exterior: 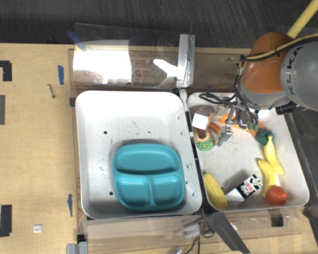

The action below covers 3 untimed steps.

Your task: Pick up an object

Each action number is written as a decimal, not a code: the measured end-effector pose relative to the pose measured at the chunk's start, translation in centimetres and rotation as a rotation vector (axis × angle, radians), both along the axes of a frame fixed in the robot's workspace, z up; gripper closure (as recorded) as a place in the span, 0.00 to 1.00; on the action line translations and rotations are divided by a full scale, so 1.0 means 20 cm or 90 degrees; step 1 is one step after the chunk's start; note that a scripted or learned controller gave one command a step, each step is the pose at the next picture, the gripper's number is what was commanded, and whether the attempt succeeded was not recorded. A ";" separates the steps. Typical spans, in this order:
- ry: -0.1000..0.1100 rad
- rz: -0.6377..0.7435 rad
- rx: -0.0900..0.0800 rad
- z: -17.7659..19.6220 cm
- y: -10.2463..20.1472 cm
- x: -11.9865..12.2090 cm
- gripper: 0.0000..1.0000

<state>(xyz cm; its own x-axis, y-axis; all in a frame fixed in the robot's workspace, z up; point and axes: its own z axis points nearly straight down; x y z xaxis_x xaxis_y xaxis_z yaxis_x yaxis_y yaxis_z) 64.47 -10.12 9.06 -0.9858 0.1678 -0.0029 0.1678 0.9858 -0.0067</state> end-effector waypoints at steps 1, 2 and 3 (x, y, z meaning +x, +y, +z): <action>0.018 -0.043 0.007 0.00 -0.01 0.04 0.00; 0.020 -0.133 0.005 0.00 0.03 0.05 0.00; -0.007 -0.126 0.004 0.00 -0.02 -0.29 0.00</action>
